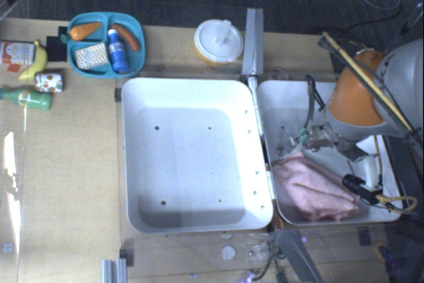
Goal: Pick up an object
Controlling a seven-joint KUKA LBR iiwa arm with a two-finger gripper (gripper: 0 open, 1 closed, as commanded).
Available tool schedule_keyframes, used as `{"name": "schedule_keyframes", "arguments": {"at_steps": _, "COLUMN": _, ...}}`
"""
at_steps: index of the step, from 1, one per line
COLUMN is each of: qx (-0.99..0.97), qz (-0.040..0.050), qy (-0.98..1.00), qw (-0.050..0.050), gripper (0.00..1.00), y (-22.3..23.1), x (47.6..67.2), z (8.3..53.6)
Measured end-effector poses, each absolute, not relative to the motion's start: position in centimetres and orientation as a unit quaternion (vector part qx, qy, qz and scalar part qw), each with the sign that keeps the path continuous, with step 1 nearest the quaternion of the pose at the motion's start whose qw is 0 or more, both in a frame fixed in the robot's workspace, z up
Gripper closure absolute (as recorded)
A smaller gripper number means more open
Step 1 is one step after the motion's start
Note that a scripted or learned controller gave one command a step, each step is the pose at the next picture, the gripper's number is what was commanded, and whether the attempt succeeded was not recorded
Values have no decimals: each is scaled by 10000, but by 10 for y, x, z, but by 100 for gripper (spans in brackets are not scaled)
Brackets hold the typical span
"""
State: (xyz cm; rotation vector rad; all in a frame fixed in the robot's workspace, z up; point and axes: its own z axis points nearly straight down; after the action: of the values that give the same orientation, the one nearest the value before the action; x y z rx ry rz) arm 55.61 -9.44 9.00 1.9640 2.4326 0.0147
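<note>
While hanging low inside the right-hand shallow white plastic bin (pixel 291 91), holds the two-finger metal gripper (pixel 313 140) just past the upper left edge of the crumpled pink cloth (pixel 317 190), near or touching, cannot say which. Cannot tell the gripper's state, apart or together. Finds the cloth toward the view's bottom and slightly right of the gripper, against the bin's near wall, long axis slanting from upper left down to lower right. Reads no writing: labels on the small patterned can (pixel 48 82) and red-and-white carton (pixel 16 52), out on the pale wooden counter (pixel 66 175), too small
</note>
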Motion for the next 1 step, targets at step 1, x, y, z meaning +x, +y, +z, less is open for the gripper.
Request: {"name": "schedule_keyframes", "arguments": {"at_steps": 1, "qx": 6280, "qz": 64, "qy": 7781, "qw": 112, "gripper": 100, "y": -94, "x": 559, "z": 103}}
